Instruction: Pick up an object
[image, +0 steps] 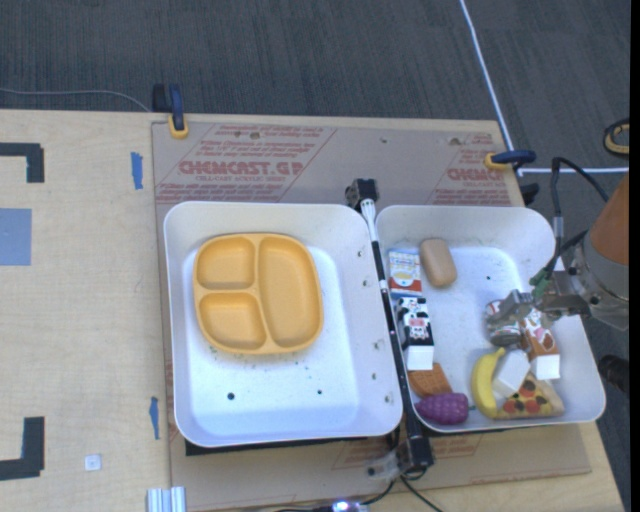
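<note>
We are seeing the claw (512, 318) hovering just above the banana (485, 380); its opening state is indeterminate.

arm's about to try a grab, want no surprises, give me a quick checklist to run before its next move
1. Gripper over the right bin: ok.
2. Something between its fingers: cannot tell, the view is cluttered there.
3. Targets within reach: ok, banana, pizza slice and carton lie just below it.
4. Target isolated: not ok, these toys are crowded together.
5. Yellow plate in the left bin, out of the way: ok.
</note>
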